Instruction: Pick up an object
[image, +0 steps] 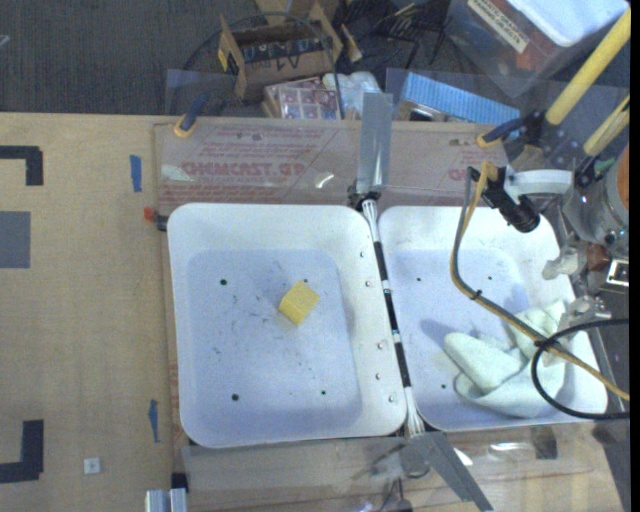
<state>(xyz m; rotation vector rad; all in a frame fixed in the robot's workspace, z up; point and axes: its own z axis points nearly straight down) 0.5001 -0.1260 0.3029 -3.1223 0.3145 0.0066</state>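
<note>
A small yellow block (298, 303) lies near the middle of the left bin (200, 230), tilted on its floor. In the right bin (430, 230), a pale white soft object (487, 366) rests at the front right, with a second whitish piece (535, 325) beside it. My gripper (572, 290) hangs low over the right bin's right side, just above and to the right of those white pieces. Arm parts and cables partly cover it. I see nothing clearly held in it.
A yellow cable (461, 262) and a black cable (540, 372) loop over the right bin near the white object. A metal divider (390, 320) separates the bins. Cardboard (260, 165) and clutter sit behind them; a wooden bench (80, 300) spreads to the left.
</note>
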